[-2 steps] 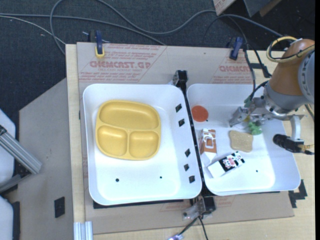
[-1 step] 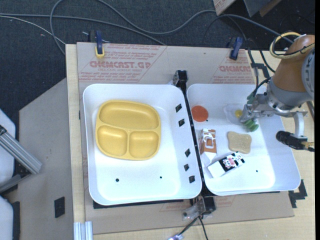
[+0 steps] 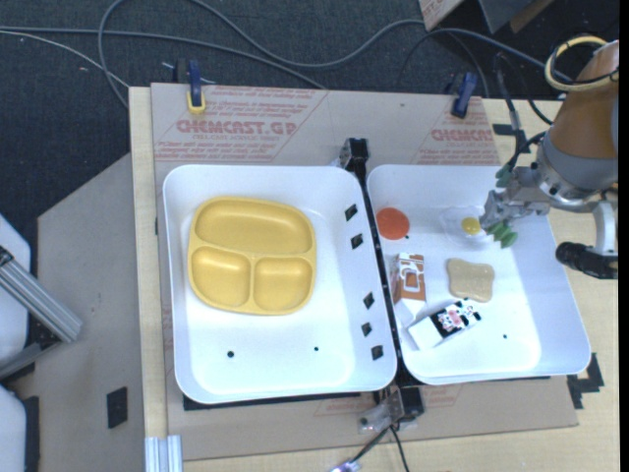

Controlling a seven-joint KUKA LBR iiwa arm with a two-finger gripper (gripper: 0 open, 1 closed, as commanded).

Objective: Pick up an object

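Note:
My gripper (image 3: 498, 216) hangs low over the back right part of the right bin (image 3: 550, 347). Just to its left lies a small yellow object (image 3: 472, 227), and a small green piece (image 3: 507, 235) shows right under it. An orange round object (image 3: 394, 223) sits at the bin's back left. Toward the front lie an orange and white packet (image 3: 410, 276), a tan bread-shaped piece (image 3: 471, 279) and a white item with black patches (image 3: 444, 323).
The left bin (image 3: 197, 362) holds a yellow divided plate (image 3: 253, 255). A black divider with clips (image 3: 369, 264) runs between the bins. The grey arm with its orange band (image 3: 585, 126) reaches in from the right, with cables behind the bench.

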